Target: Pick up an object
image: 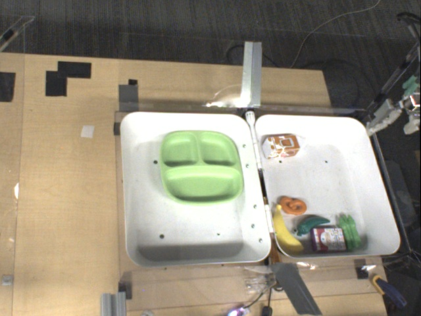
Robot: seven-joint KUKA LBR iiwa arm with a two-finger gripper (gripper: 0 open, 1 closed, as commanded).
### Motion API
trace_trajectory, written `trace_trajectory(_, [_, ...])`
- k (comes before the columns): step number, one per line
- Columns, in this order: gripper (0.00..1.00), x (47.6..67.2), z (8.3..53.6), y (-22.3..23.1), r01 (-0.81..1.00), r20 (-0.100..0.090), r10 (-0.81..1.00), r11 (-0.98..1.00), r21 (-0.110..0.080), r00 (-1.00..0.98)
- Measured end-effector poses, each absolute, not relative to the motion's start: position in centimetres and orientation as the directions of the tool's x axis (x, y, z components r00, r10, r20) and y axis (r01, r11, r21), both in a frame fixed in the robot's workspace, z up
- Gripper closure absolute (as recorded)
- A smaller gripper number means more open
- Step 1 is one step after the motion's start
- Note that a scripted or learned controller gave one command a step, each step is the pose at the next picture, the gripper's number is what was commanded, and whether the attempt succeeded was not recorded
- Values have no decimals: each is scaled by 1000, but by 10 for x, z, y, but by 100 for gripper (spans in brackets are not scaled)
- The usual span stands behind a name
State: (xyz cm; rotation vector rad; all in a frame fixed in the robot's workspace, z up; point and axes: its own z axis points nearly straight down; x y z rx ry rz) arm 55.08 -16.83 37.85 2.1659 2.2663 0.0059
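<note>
Camera view looks down on the right bin (pixel 329 133), whose near corner holds a cluster: a banana (pixel 284 231) with its long axis running along the bin's left wall, an orange round toy (pixel 293 206) just above it, a dark red can (pixel 327 239) lying on its side to the banana's right, with green items (pixel 347 229) touching it. A small printed packet (pixel 281 146) sits apart toward the far-left corner. The left bin (pixel 138 196) carries a green divided plate (pixel 199 165). Whether the gripper is released or clenched, I cannot tell. Any approach from the right would, I judge, meet the can before the banana.

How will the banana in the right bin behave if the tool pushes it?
The banana is curved, so it would probably pivot rather than roll. It lies along the right bin's left wall, so it may jam there. Its skin looks smooth, perhaps slippery.
</note>
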Motion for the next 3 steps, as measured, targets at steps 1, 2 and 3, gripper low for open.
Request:
trace_trajectory(1, [0,499,284,-180,987,0,987,-159,3,159])
trace_trajectory(2, [0,494,273,-168,982,1,982,-189,5,189])
trace_trajectory(3, [0,487,162,-125,975,1,975,-222,1,222])
